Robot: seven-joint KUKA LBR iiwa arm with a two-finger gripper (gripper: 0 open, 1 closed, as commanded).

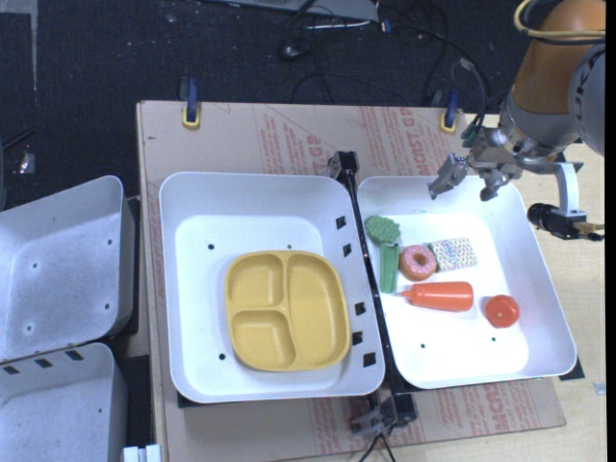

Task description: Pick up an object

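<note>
**A:** What is there to pick, and how many?

**B:** Five toy foods, one of each, all in the right bin (539, 301), right of the frame's centre. A green vegetable (385, 248) lies along the bin's left wall. Just right of it is a pink doughnut (418, 262), touching a sprinkled wafer (453, 252). Below those lies an orange carrot (442, 296), and right of its tip, slightly apart, a red tomato (501, 310).

**A:** And the gripper?

**B:** One gripper (466, 181) in the upper right, over the bin's far rim, well above the foods. Its two fingers (445, 178) are spread wide with nothing between them. The arm (555, 61) runs off the upper right corner.

**A:** The other bin?

**B:** The left bin (192, 258) holds one yellow divided plate (287, 309) with three compartments. The two bins touch along a black divider (364, 258).

**A:** Anything else?

**B:** The worktop (250, 128) is brown board with two yellow clamps (192, 112) at its far edge. Two more white trays (58, 258) sit at the frame's left edge, and cables (318, 27) trail over the dark floor at the top.
</note>
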